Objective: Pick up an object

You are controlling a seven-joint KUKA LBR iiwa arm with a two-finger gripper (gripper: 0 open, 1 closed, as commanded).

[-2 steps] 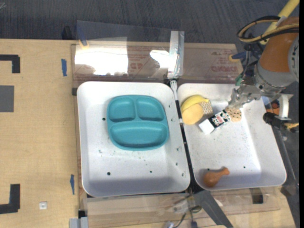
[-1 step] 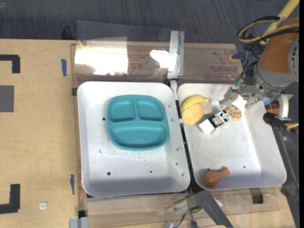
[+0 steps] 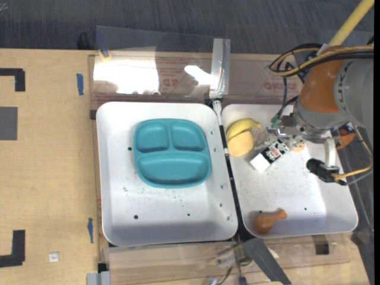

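In the right bin (image 3: 309, 209), a yellow rounded fruit-like object (image 3: 240, 138) lies at the far left corner. Just to its right lies a small white box with black and red markings (image 3: 266, 156). An orange-brown drumstick-shaped object (image 3: 268, 219) rests by the near wall. My gripper (image 3: 276, 142) hangs low over the bin's far part, right of the yellow object and directly above the small white box. The wrist hides how the gripper meets the box.
The left bin (image 3: 113, 206) holds a teal divided plate (image 3: 172, 152) at its middle. A metal divider (image 3: 227, 159) runs between the bins. The arm's orange band (image 3: 320, 88) and cables (image 3: 332, 174) overhang the right bin's far right side.
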